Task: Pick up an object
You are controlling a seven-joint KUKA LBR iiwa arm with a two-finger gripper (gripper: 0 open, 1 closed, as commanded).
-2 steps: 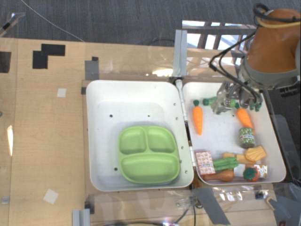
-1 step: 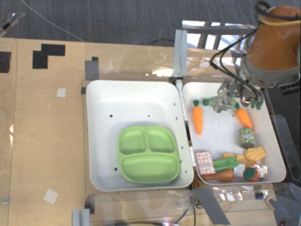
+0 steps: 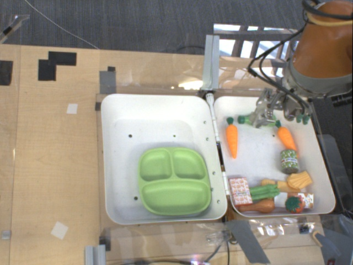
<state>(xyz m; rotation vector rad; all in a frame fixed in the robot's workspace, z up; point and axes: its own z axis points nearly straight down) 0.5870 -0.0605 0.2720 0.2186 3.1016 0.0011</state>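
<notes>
The arm's tool (image 3: 271,114) sits over the upper right part of the right bin (image 3: 325,167), and honestly can't tell if it's open or closed from this angle. Nothing visibly gripped. Just below it lies 1 carrot (image 3: 286,137), and a second carrot (image 3: 232,139) is further left near the divider. More toy food is piled along the bin's bottom edge. The left bin (image 3: 118,148) holds a green divided plate (image 3: 174,180).

Bright, even overhead light falls on the scene. Glare glints on the clear sheet (image 3: 187,84) behind the white bins (image 3: 160,115). Shadows are soft and faint. The orange band (image 3: 325,35) looks slightly blurred.
</notes>
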